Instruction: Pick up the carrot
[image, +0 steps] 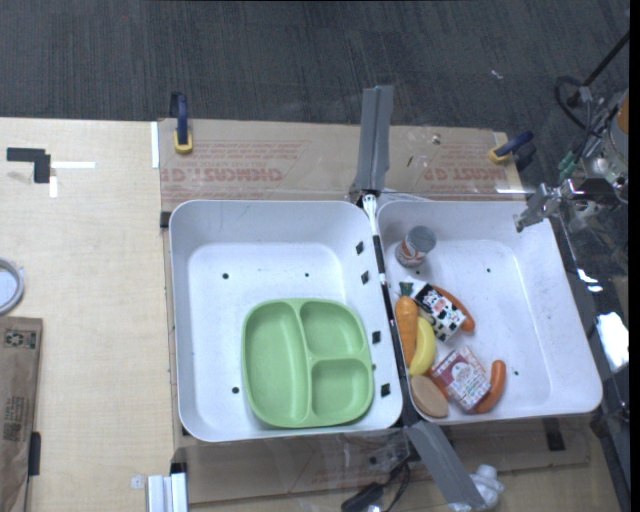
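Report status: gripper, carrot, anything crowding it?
Gripper at right bin's far right rim, fingers unclear. Carrot against right bin's left wall, ungrasped. Banana touches its right side; cow-print pack close by.

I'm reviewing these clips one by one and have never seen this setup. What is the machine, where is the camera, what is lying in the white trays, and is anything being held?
This is one picture from a fixed camera above a bench, looking down at a slant. The bench carries two shallow white bins side by side. The left bin holds a green divided plate with three compartments. The right bin holds a cluster of toy foods along its left side: an orange carrot, which is what the arm is meant to pick up, a yellow banana beside it, a small can further back, a black-and-white patterned packet, a red and white packet, a sausage and a brown round piece. The machine is a robot arm reaching in from the right; metal parts show at the upper right edge, away from the bins. Nothing is seen being held; the carrot lies in the bin.
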